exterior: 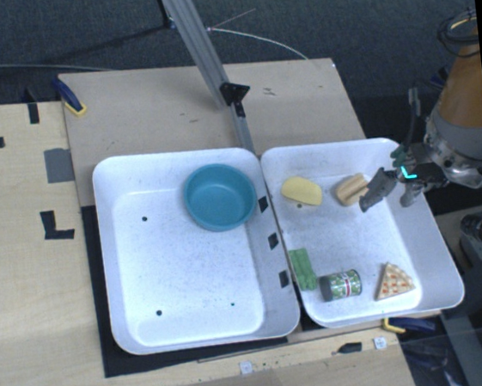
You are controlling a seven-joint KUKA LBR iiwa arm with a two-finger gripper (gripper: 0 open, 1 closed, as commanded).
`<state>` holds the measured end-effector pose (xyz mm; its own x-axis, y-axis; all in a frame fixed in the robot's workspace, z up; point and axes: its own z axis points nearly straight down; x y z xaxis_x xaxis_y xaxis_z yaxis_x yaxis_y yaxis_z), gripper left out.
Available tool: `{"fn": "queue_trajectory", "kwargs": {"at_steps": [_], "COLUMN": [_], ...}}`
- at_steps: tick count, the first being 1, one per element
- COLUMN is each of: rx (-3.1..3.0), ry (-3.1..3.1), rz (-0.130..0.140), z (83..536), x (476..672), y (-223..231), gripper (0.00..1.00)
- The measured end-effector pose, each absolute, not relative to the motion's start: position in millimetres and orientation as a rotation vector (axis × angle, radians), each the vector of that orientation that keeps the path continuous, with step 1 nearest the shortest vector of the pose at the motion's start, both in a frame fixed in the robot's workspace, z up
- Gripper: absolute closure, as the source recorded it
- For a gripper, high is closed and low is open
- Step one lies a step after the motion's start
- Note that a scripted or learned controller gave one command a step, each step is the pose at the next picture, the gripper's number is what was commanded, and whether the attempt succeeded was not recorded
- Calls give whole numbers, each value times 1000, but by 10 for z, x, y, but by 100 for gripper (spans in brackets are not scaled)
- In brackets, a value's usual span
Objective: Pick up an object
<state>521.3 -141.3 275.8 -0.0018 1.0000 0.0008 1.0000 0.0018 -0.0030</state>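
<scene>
My gripper (391, 193) hangs over the right edge of the right bin (419, 237), its two dark fingers spread open with nothing between them. Just left of it lies a tan bread roll (350, 189). A yellow lemon-shaped piece (301, 191) rests further left in the same bin. Toward the bin's front sit a green flat piece (302, 268), a small can with a red and green label (341, 285) on its side, and a pizza slice (394, 281).
A blue bowl (219, 196) stands at the back of the left bin (146, 268). A slanted metal pole (203, 49) runs from the top down to the seam between the bins. The arm's orange band (463, 93) is at the right edge.
</scene>
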Motion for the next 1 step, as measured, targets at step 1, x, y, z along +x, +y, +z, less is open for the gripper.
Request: {"fn": "queue_trajectory", "kwargs": {"at_steps": [1], "rx": [-2218], "ry": [-2223], "rz": [1], "z": [2763], "x": [5216], "y": [-1413], "gripper": [0]}}
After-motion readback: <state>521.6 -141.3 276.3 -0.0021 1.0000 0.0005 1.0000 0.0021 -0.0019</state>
